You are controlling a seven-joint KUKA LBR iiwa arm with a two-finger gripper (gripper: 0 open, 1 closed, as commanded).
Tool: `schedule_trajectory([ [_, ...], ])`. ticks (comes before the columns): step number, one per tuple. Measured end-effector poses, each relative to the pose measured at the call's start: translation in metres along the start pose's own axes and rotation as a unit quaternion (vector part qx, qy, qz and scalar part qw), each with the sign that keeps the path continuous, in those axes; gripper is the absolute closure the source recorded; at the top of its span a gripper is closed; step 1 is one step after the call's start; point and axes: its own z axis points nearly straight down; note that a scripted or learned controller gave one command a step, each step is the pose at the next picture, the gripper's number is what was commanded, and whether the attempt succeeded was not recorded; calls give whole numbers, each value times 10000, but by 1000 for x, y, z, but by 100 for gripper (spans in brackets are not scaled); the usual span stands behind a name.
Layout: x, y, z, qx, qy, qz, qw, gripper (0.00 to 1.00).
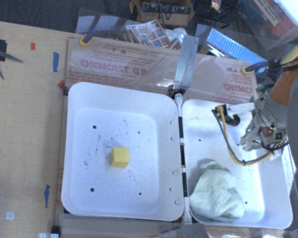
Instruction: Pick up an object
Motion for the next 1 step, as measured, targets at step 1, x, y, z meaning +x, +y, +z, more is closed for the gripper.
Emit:
schedule_trajectory([
  [1,-36,-2,22,-22,59,-513,9987,100],
])
